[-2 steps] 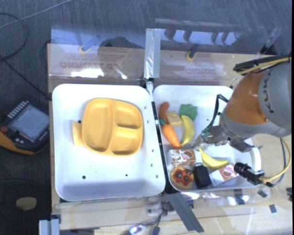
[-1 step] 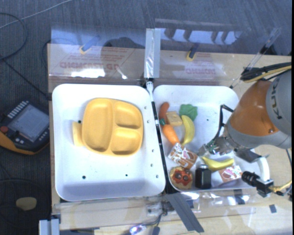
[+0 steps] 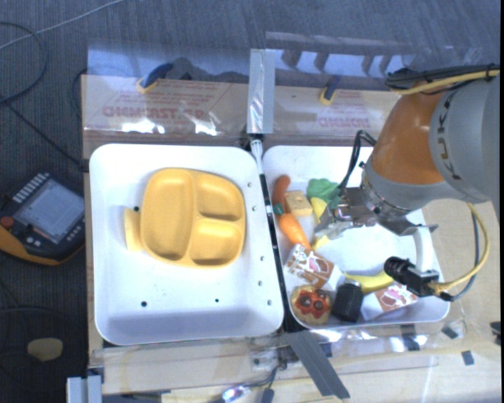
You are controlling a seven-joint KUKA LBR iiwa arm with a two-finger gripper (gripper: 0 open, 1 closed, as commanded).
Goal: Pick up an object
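I cannot tell how my metal gripper [image 3: 336,217] stands, and it might bump the small orange plastic carrot [image 3: 292,227] mid-frame away.

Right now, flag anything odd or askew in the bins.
The yellow tray lies upside down and slightly askew in the left bin. The toys crowd the right bin's left and near sides. No spill or damage shows.

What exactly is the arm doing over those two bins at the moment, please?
The arm's gripper is down in the right bin, among toy foods near a carrot and a green piece. Nothing visibly sits between its fingers. The left bin holds a yellow divided tray, untouched.
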